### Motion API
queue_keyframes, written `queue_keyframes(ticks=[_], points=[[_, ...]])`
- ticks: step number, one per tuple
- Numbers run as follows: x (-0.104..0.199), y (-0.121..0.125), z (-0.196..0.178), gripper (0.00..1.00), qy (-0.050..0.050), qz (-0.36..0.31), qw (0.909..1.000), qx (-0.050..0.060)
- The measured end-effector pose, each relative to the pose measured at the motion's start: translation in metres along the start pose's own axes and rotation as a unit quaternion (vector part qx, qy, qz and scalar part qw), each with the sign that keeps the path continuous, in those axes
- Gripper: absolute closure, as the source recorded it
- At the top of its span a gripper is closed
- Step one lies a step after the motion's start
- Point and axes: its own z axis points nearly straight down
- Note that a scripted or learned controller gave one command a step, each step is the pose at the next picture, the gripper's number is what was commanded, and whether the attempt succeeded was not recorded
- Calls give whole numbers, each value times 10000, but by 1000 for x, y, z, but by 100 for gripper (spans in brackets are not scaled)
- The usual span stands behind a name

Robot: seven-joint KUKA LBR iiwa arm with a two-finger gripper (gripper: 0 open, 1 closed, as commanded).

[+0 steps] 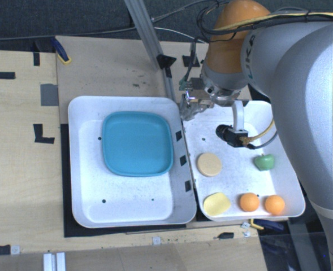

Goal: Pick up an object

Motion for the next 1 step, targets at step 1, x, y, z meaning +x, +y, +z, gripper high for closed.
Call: queue_keyframes(ticks=[1], points=[[39, 16, -10, 100, -1, 7, 10000, -5]])
